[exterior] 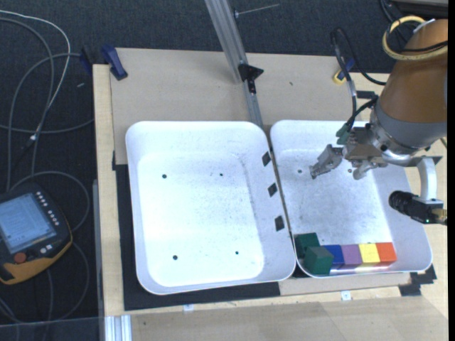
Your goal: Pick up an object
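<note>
A: Where are the objects lying right now?

B: A row of blocks (346, 254) is sitting along the near wall of the right bin (320, 141): two green ones at the left end, the front one overlapping the back one, then blue, purple, yellow and orange touching in a line.

A: And the claw?

B: The gripper (318, 168) is hanging over the middle of that same bin, well apart from the blocks and farther back. Nothing is showing between its fingers; whether they are spread or closed, I cannot tell from this slant.

A: What is surrounding it?

B: The arm (416, 84) is reaching in from the right, its orange band showing above the wrist. The left bin (199, 137) is lying just beside the right one, speckled with dark dots. A handheld screen unit (28, 233) is resting on the floor to the far left, among cables
</note>
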`<action>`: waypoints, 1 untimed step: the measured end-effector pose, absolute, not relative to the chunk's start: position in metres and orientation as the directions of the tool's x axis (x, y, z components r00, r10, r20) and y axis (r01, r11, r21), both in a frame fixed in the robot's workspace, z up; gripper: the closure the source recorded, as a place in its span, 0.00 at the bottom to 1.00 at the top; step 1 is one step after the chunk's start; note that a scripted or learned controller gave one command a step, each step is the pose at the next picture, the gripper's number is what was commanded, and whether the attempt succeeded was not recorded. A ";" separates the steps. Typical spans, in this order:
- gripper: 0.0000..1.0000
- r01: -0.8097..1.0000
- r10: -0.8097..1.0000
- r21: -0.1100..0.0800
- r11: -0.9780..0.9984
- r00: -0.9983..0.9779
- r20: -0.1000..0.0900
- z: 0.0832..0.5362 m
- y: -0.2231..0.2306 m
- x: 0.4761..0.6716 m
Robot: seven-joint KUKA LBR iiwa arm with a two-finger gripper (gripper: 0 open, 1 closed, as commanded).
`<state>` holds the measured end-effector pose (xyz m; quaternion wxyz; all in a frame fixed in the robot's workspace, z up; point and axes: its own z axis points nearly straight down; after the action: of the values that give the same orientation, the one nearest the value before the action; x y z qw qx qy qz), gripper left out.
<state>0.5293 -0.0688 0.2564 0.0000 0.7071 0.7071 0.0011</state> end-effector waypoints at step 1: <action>0.00 1.000 1.000 -0.008 -0.003 0.003 0.001 0.185 -0.098 0.550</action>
<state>0.5503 -0.0984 0.1847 -0.0030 0.7080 0.7062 -0.0026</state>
